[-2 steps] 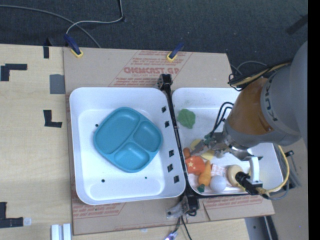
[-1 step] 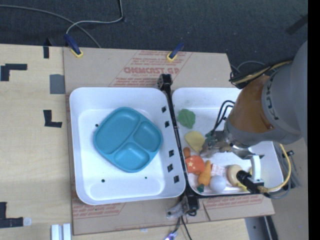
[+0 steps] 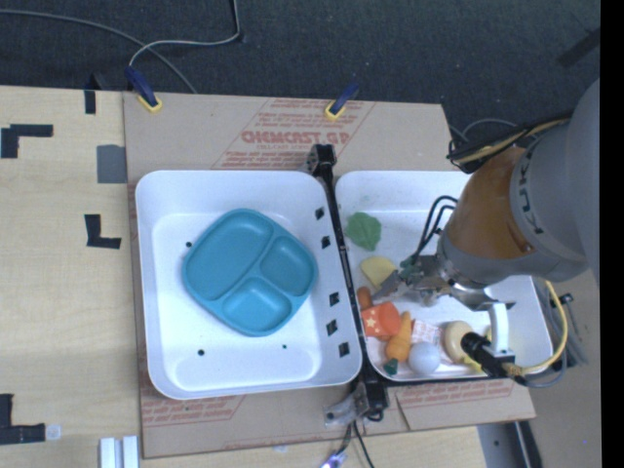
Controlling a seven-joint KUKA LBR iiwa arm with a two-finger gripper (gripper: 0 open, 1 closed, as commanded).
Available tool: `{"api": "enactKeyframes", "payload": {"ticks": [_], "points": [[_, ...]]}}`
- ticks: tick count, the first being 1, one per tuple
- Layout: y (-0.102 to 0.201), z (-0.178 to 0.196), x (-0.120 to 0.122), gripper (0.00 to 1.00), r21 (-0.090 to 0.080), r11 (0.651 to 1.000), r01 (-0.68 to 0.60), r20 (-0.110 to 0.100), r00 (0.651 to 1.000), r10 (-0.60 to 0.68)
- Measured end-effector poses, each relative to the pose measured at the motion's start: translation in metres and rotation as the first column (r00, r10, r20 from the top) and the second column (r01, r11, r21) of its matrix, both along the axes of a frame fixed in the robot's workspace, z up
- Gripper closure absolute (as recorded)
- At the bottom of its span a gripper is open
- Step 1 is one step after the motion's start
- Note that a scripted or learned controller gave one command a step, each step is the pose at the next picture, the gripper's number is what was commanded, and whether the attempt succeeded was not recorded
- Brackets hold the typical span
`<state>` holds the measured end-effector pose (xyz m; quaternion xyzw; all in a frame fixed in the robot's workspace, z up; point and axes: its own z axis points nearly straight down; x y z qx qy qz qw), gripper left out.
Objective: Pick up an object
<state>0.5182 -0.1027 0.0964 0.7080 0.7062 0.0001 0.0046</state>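
In the right bin (image 3: 390, 188) lie several small toys: a green leafy piece (image 3: 365, 228), a yellow piece (image 3: 378, 267), a red-orange piece (image 3: 382, 320), an orange carrot-like piece (image 3: 402, 334), a white ball (image 3: 424, 359) and a cream round piece (image 3: 455, 337). My gripper (image 3: 405, 283) hangs low over the toys, just right of the yellow piece and above the orange ones. Its grey fingers point left; their state is hidden by the wrist.
The left bin (image 3: 156, 261) holds a blue sectioned plate (image 3: 251, 271). The two bins meet at a black-clipped divider (image 3: 336, 261). The arm's orange band (image 3: 487, 217) and grey body cover the right bin's right side. Cables trail near its lower right corner.
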Motion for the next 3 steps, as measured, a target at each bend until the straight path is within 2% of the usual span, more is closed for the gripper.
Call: {"api": "enactKeyframes", "payload": {"ticks": [2, 3], "points": [[0.0, -0.01, 0.108, 0.0, -0.003, 1.0, 0.0, 0.0, 1.0, 0.0], [0.001, -0.009, 0.045, 0.0, -0.004, 1.0, 0.002, 0.0, 1.0, -0.002]]}}
